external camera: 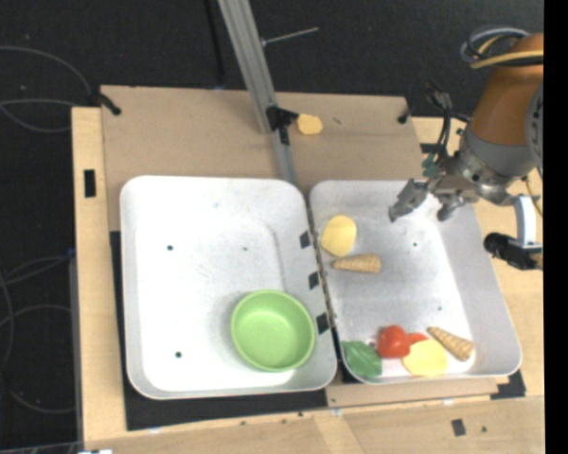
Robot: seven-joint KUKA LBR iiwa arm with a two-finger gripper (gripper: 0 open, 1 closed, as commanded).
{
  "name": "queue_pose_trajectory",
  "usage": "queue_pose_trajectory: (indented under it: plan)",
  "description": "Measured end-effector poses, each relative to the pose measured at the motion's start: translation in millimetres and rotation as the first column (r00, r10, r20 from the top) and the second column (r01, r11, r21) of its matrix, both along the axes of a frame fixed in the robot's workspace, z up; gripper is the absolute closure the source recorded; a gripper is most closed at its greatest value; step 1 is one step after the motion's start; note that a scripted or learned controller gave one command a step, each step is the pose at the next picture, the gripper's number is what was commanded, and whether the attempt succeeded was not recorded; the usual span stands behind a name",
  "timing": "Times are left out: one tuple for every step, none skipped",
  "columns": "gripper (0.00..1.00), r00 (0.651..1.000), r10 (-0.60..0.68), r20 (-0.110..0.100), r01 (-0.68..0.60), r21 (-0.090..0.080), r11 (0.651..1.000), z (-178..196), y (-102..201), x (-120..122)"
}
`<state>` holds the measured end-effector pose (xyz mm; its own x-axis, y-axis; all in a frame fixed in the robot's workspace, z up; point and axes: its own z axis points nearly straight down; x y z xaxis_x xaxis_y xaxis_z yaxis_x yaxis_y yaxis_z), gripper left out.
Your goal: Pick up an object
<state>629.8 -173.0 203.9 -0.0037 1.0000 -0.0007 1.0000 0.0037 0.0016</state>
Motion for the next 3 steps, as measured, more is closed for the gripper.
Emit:
queue_pose_trajectory:
  plan:
    - [0.0,1.0,0.001,0.0,-0.001,-0.001,1.0,0.0,-0.1,0.0]
    - [0.0,1.0,-0.005,-0.006,0.005,-0.002,1.0,-51.1,-11.6,-5.3]
    - [0.0,1.0,-0.006,-0.005,0.006,-0.002,1.0,-103.9,-13.2,-6.4]
